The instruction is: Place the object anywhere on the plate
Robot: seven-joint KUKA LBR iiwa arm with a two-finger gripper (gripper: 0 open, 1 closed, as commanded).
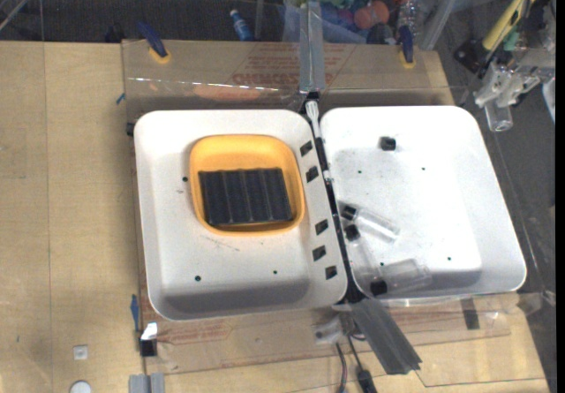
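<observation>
The orange plate (pixel 245 153) in the left bin (pixel 159 206) already carries the dark ribbed block (pixel 244 197), lying flat and centred as the task wants, while the claw (pixel 505 93) waits far right, grip state untellable.

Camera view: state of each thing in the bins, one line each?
Plate: yellow, flat in the left bin.
Dark ridged block: lying flat on the plate, inside its rim.
Small dark piece: loose on the right bin floor, near the back.
Clear plastic pieces: lying flat in the right bin near the divider; shape too faint to tell.
</observation>
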